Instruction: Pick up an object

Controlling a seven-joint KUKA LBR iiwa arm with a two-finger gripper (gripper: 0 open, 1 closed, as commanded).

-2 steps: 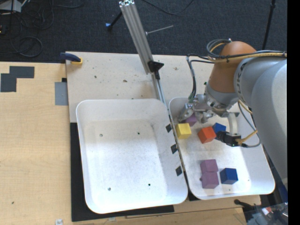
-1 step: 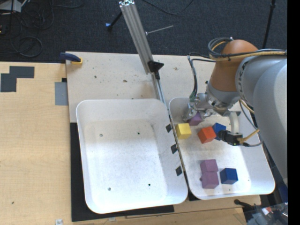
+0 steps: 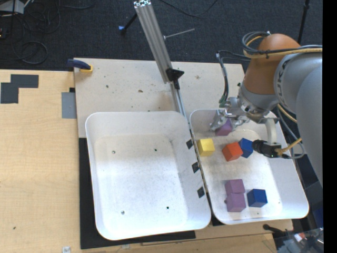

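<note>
End effector (image 3: pixel 227 119) down in far end of right bin (image 3: pixel 295 194), fingers pinching small purple block (image 3: pixel 225 128). Nearer: yellow cube (image 3: pixel 206 146), orange cube (image 3: pixel 231 152), blue cube (image 3: pixel 246 146) touching it. Near end: two purple blocks (image 3: pixel 235 194), second blue cube (image 3: pixel 257 197)

Bins (image 3: pixel 138 226): white, the left one speckled with dark dots
Blocks: yellow (image 3: pixel 206 146), orange (image 3: pixel 231 152), two blue (image 3: pixel 257 197) — and purple ones (image 3: pixel 235 194)
Arm (image 3: pixel 303 88): grey, orange band (image 3: pixel 268 70)
Counter (image 3: pixel 37 162): pale wood, grey patches
Clamp (image 3: pixel 80 65): blue — yellow tip
</note>
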